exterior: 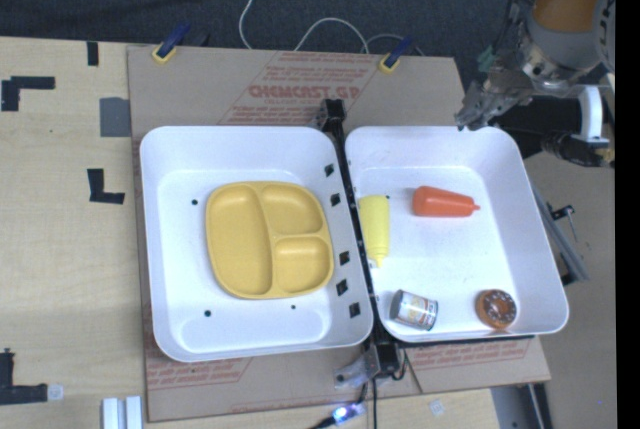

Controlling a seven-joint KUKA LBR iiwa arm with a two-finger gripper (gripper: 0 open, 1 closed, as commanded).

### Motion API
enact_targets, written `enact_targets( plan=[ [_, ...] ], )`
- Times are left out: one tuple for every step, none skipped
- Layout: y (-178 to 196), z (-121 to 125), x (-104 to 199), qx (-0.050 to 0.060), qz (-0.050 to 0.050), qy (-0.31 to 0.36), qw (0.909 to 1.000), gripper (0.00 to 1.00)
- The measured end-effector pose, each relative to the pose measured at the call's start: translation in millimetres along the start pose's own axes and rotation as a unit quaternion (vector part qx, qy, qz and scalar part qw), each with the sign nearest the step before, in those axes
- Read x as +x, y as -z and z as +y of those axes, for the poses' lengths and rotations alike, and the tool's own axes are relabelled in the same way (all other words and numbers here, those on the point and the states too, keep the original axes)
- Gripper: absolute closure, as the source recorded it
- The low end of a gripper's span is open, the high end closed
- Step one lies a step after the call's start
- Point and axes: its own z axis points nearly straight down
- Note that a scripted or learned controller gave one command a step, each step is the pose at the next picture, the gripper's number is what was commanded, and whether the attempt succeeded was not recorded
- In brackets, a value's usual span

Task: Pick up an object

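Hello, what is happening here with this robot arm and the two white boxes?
The arm is set to pick up an object. Its gripper hangs above the far right corner of the right bin, holding nothing. That bin holds an orange carrot, a yellow bottle, a small can and a doughnut. The left bin holds a yellow divided plate. Nothing is lifted.

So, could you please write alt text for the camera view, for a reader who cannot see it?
Two white bins sit side by side: the left bin holds a yellow plate, the right bin a carrot, a banana, a can and a donut. The end effector hovers above the right bin's far corner.
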Motion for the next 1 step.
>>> enact_targets(
  plan=[
    [-0.1,-13.5,44.5,0.003,0.001,0.001,1.0000,1.00]
  ],
)
